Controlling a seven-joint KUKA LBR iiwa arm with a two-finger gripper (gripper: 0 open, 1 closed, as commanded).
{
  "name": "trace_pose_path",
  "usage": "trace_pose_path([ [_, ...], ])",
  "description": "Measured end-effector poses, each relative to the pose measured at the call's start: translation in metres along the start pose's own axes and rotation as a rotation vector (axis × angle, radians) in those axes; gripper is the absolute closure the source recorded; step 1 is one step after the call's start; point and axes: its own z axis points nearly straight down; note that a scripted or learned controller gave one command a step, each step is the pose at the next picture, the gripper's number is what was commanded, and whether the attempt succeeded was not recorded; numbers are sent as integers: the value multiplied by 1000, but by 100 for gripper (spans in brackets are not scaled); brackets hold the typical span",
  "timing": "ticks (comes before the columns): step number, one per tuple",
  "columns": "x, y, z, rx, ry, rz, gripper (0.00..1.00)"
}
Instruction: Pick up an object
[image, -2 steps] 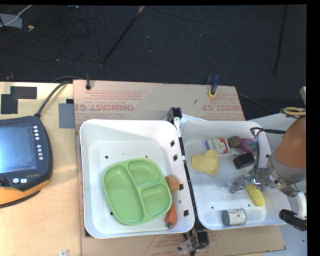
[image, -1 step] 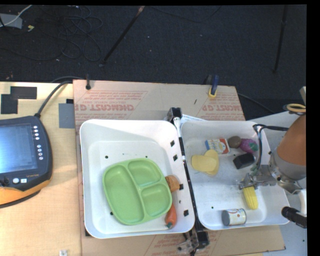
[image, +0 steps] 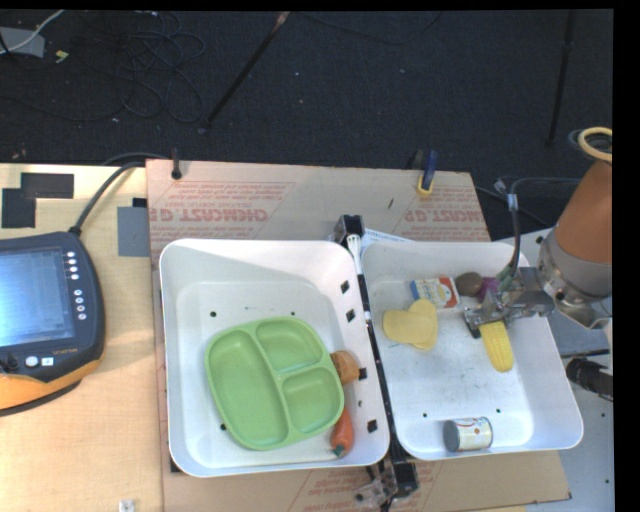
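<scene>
Two bins side by side at mid-frame, with a pendant (image: 40, 300) parked at the far left, well out of the arm's reach. Left bin (image: 190, 262): green tray (image: 272, 382) lying flat across most of the floor, a brown lump (image: 346, 366) and a carrot (image: 343, 432) wedged between the tray's right edge and the bin wall, so awkward to get at. Right bin (image: 560, 425): loose items spread apart with room around each. Yellow heart (image: 413, 325) flat near the left wall, small box (image: 436, 290) just above it, can (image: 468, 433) on its side at the lower edge. Further right, corn (image: 498, 347) lying lengthwise, its upper end right at the gripper (image: 484, 320), which hangs low over the bin floor; probably the chosen object, being the nearest thing below the tool. Touching or merely beside: unclear. Open or closed: impossible to tell from this slant. Nothing visibly held. Arm (image: 585, 225) at the right edge, bent down toward the bin. Corn not yet lifted; pick not yet made.
</scene>
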Motion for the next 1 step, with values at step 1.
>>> trace_pose_path([
  [1, 58, 37, 37, 15, 2, 3, 100],
])
